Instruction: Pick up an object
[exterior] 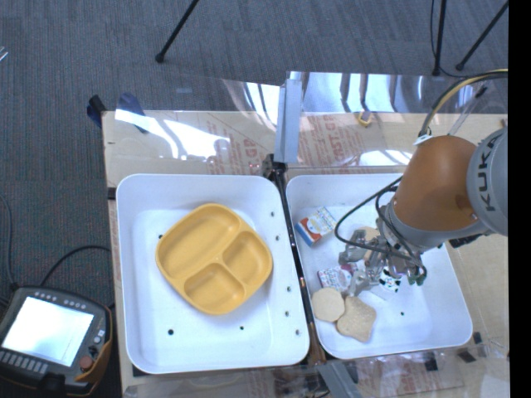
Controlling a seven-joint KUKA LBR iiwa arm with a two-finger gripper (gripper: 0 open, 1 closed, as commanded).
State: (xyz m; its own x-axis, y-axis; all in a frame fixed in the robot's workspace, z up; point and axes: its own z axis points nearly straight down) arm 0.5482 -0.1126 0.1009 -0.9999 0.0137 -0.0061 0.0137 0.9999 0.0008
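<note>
My gripper point(365, 274) is low in the right bin point(431, 326), under the orange band of the arm, among a cluster of small items. A small red and white packet point(333, 277) lies just left of it, and a black and white piece point(390, 283) just right of it. A round tan cookie point(328, 305) and a tan toast-shaped piece point(358, 320) lie in front of it. A red, white and blue carton point(314, 225) rests toward the bin's back left. The arm hides what sits directly under the wrist.
The left bin point(141, 338) holds a yellow divided plate point(214, 258) at its middle. A metal post point(284, 131) rises behind the seam between the bins. A teach pendant point(50, 334) lies off the bench at the lower left.
</note>
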